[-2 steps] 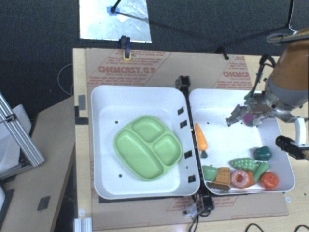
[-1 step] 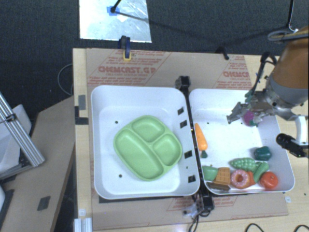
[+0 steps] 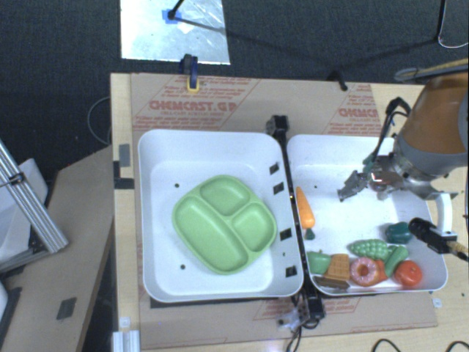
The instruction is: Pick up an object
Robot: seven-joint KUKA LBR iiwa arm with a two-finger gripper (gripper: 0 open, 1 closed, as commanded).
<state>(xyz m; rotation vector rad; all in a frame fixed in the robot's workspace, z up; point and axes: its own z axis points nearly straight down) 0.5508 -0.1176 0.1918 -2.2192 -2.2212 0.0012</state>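
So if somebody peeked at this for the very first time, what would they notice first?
Probably the big light green divided plate sitting alone in the left bin. Next, the bright toy food heaped along the near edge of the right bin: an orange carrot by the divider, a pink donut and a red tomato. The gripper hovers above that bin.

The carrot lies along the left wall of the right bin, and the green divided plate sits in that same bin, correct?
Not quite. The carrot does lie along the left wall of the right bin, but the camera view shows the green divided plate in the left bin.
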